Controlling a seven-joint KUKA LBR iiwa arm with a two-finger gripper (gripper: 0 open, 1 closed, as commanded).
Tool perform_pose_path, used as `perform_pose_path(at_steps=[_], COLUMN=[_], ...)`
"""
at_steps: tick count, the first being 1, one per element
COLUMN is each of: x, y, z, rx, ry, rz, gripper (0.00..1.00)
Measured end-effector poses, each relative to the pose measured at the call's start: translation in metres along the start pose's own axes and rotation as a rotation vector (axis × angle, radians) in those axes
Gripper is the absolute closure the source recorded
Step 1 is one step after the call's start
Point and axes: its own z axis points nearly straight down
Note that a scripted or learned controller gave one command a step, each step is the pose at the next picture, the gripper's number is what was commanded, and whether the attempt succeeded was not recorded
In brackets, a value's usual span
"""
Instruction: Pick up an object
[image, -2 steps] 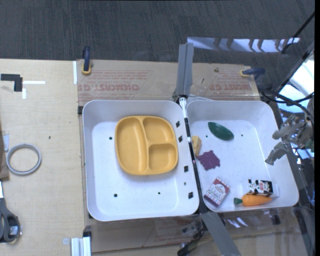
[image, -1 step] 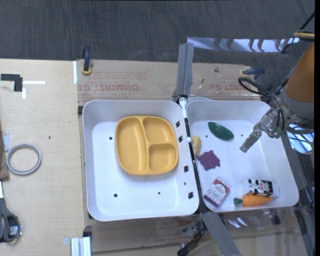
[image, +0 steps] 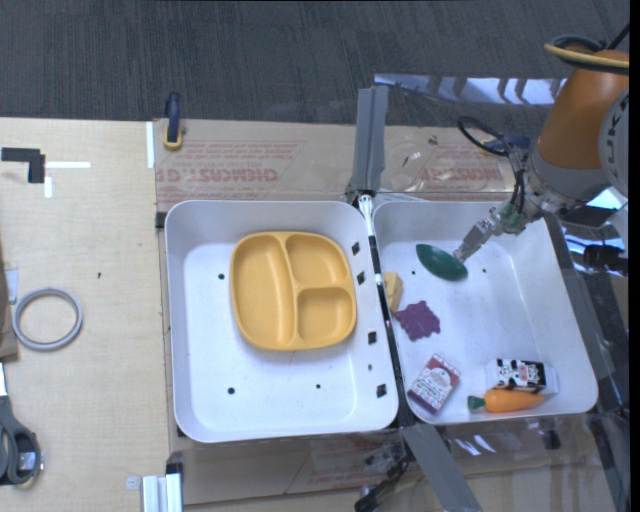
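The right bin (image: 560, 300) holds the arm's tool (image: 478, 240), lowered at its far side. Whether it is open or closed I cannot tell. A green spoon-like object (image: 441, 262) lies touching or just beside the tip, down-left of it, its long axis running toward the tool.

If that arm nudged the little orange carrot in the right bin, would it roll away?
Probably a little. The carrot looks rounded and tapered, so it may roll in a curve. It lies near the bin's front wall and beside a small carton, which would likely stop it. It looks like a light toy.
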Motion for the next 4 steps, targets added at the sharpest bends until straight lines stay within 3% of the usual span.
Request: perform_pose_path(at_steps=[1,2,3,4], x=[0.038,0.047,0.046,0.097], y=[0.018,0.010,0.011,0.061], z=[0.028,0.074,0.064,-0.026], rx=[0.002,0.002,0.002,0.001], ry=[0.002,0.002,-0.001,0.001], rz=[0.282,0.239,0.236,0.334], gripper=[0.00,0.00,1.00,1.00])
